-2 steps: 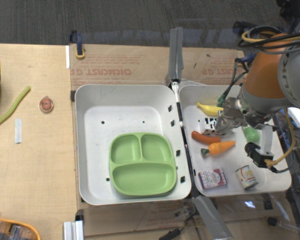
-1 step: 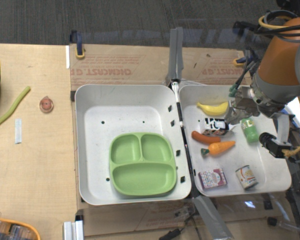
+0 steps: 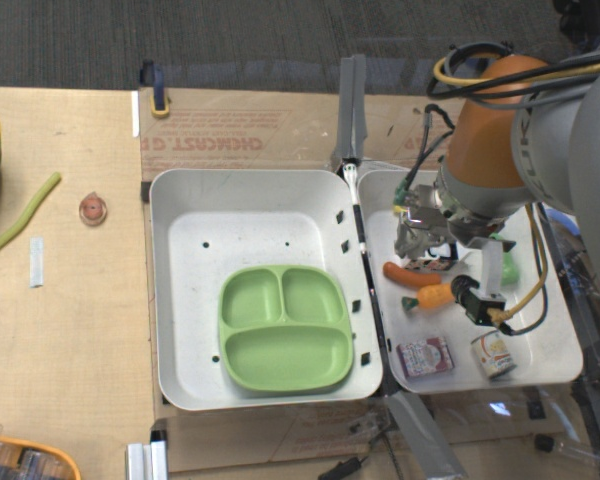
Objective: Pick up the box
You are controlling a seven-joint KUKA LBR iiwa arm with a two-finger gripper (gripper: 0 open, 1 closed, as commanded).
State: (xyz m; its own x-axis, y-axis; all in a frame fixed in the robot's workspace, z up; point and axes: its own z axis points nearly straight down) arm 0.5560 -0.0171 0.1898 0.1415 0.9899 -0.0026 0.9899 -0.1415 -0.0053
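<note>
My gripper hangs low over the right bin, just above a carrot — whether it is wide or narrow, I cannot tell. The box lies apart, near the bin's front edge.

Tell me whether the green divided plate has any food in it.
Empty. All three compartments of the green plate show bare green, and it lies flat in the left bin.

My arm reaches in from right, orange band up top, wrist bent down; my gripper points down-left, approx. vertical.
</note>
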